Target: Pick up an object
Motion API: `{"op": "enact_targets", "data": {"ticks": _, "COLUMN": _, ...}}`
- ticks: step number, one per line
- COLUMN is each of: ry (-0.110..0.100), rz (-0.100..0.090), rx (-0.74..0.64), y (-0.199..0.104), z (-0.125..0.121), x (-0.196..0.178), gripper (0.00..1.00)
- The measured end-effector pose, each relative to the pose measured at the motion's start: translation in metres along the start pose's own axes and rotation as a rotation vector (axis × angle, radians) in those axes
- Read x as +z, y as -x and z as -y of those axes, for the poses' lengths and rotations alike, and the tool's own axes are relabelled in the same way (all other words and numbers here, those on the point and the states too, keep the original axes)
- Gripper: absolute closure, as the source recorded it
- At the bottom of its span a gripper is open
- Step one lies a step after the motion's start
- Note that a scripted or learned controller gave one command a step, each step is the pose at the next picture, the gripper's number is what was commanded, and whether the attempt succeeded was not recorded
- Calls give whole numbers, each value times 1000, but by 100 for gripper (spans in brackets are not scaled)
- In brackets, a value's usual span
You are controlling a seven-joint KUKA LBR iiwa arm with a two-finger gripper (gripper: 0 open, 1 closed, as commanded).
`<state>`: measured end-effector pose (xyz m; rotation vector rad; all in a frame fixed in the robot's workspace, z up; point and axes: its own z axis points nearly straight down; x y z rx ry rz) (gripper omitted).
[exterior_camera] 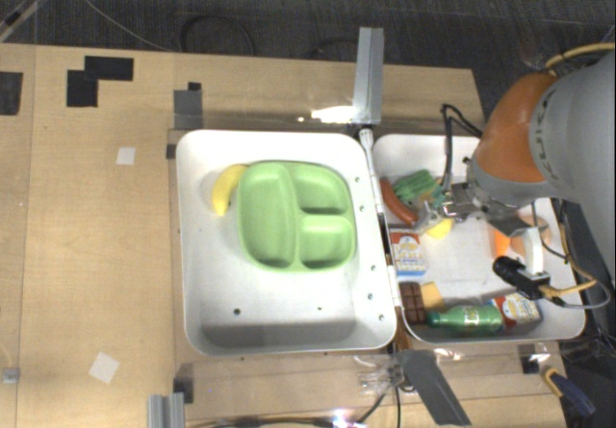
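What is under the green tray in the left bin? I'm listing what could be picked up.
A banana pokes out from under the green tray at its left edge. The tray covers the banana's other end and anything else beneath it.

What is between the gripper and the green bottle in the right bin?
Nothing visible. The gripper is over the right bin's upper middle, beside a small yellow piece; the green bottle lies at the near edge, with bare white floor between them.

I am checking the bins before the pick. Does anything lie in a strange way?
Mostly tidy. One oddity: in the left bin, the banana is partly tucked under the edge of the green tray. The green bottle lies on its side in the right bin.
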<state>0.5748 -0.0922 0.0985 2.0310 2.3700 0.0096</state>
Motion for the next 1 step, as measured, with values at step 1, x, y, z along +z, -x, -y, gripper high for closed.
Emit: {"op": "enact_targets", "data": {"ticks": 1, "ry": -12, "rz": -14, "rx": -2, "y": -117, "z": -24, "x": -87, "gripper": 100}}
